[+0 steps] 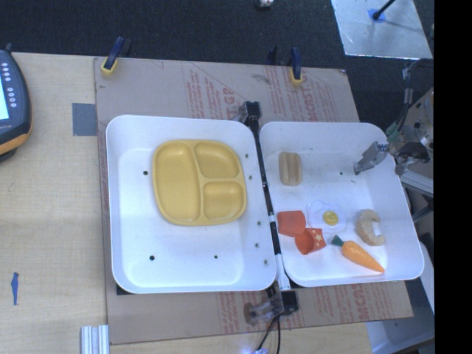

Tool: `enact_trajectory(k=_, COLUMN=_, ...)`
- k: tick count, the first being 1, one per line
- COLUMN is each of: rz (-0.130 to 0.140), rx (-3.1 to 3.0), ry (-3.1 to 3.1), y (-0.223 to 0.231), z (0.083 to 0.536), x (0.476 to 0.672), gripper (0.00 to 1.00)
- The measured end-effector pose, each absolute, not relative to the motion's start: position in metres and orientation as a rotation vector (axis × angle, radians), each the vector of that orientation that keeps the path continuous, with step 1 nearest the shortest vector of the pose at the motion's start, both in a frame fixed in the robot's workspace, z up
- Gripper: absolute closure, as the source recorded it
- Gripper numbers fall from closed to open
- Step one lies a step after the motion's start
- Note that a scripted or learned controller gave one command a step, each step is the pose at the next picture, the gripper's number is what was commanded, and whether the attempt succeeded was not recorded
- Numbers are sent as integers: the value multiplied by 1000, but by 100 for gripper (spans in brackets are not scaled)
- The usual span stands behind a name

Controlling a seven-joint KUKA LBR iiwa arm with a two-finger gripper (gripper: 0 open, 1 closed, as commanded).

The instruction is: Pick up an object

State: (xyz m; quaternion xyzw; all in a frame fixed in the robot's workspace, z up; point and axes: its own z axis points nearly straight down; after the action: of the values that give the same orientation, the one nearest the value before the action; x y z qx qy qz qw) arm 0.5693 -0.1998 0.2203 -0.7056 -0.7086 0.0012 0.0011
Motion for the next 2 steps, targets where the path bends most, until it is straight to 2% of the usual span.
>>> enact_trajectory(k=1, rz=13, rx=-2208, ry=-2212, y=-210, z=90, x=500, gripper=0)
enact_trajectory(k=2, rz=7, rx=-2227, ry=-2240, y=-104, z=94, x=540, gripper=0)
